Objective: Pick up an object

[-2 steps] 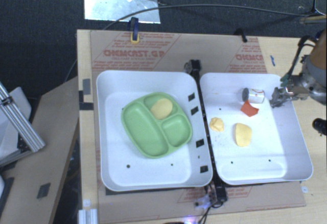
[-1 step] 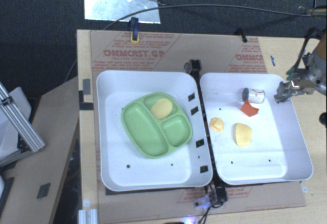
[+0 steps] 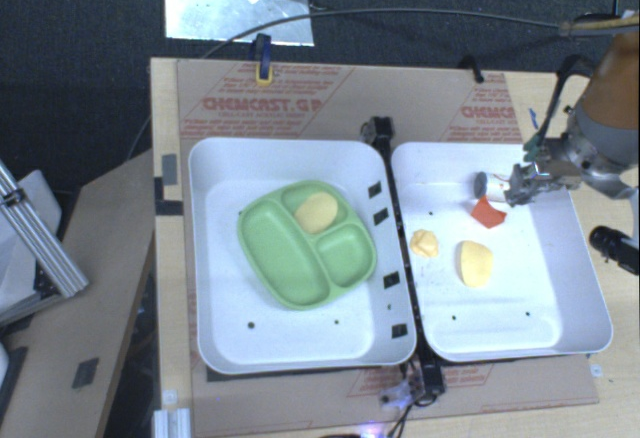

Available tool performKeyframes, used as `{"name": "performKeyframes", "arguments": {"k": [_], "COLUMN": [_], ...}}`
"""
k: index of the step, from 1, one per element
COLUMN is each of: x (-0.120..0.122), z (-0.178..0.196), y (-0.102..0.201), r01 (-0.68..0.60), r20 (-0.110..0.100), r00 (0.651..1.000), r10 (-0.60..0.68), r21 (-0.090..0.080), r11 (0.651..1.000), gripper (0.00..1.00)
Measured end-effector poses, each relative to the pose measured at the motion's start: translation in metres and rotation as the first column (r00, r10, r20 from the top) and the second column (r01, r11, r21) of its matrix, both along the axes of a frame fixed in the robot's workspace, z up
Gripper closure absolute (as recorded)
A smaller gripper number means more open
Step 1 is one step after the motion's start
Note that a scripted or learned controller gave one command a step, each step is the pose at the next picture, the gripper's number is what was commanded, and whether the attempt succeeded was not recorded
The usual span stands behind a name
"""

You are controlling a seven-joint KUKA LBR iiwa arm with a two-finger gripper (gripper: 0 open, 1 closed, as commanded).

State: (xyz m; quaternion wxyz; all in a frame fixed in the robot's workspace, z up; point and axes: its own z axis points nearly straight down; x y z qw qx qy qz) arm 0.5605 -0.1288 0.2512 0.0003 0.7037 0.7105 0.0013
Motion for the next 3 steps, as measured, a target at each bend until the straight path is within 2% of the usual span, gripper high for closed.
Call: {"name": "performKeyframes", "arguments": {"k": [1, 2, 3], "x": [-0.002, -0.003, -0.014], "z": [0.006, -0.007, -0.004], "y": [0.054, 0.1, 0.151], "r01": [-0.001, 0.0, -0.001], "r20": [0.0, -0.001, -0.002], "r00": [1.0, 1.0, 1.0], "r10": [0.001, 0.0, 0.001], "r21": [0.0, 0.0, 0.001], "r11": [1.0, 1.0, 1.0], "gripper": [1.0, 1.0, 1.0]}}
